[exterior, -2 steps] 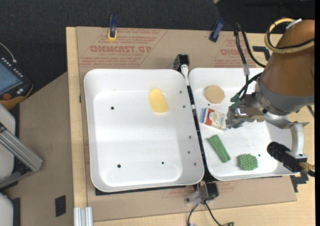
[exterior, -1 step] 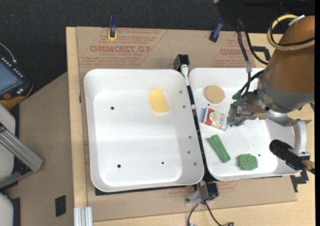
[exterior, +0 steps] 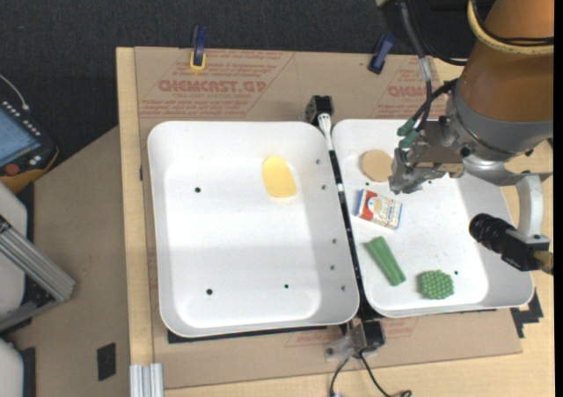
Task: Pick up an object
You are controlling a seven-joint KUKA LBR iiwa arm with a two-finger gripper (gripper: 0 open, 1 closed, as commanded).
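Overhead slanted view of a bench with two shallow white bins side by side. The left bin (exterior: 185, 237) holds a pale yellow oval object (exterior: 280, 177) in its upper middle. The right bin (exterior: 475, 272) holds a tan round piece (exterior: 375, 165) near its upper left, a small red, white and blue packet (exterior: 379, 208) below it, a green stick (exterior: 385, 260) lower down, and a bumpy green ball (exterior: 435, 284) at lower right. The grey arm enters from the right; its gripper (exterior: 403, 177) hangs beside the tan piece, just above the packet. How far the claw is open cannot be told, nor whether it grips anything.
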